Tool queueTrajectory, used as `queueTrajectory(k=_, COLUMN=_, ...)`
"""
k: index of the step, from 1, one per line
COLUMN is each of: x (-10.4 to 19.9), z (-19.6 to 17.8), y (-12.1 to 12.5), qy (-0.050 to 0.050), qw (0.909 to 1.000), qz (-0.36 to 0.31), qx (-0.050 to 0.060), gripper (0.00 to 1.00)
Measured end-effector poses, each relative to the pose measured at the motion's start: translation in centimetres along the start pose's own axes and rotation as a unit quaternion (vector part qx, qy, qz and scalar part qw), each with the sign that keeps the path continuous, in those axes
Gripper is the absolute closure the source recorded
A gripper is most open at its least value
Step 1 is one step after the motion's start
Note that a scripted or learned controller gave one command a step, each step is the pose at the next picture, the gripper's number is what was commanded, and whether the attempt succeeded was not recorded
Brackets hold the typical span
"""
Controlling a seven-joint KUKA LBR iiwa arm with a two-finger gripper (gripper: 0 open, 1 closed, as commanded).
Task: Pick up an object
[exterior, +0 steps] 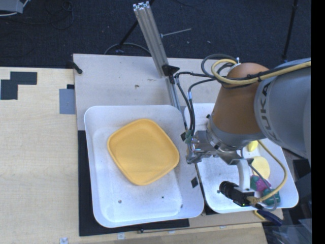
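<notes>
the gripper (195, 150) hangs low over the seam where the two bins meet, just right of the yellow plate (143, 150). the plate's right corner comes close to it, but the two look apart. the wrist above hides the gripper's working end, so i cannot tell whether it is open, closed or gripping anything.

the left bin (101, 187) holds the plate alone, a rounded square lying flat and turned at a slant, toward the bin's upper middle. the right bin (216, 200) is largely covered by the arm (287, 105) and its orange band (238, 105). at its right side a pale yellow piece (261, 165) shows, with a small pink thing (261, 183) just below it, perhaps touching.

dark letters run down the grey arm casing; only part can be read, seemingly "uk".
</notes>
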State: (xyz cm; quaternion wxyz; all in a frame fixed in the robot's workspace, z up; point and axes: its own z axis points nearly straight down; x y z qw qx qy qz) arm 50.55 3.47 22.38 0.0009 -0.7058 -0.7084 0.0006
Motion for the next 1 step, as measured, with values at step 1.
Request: queueTrajectory(k=1, x=4.95, z=0.37, y=0.46, qy=0.000, qw=1.0000, qz=0.000, qx=0.000, gripper=1.00)
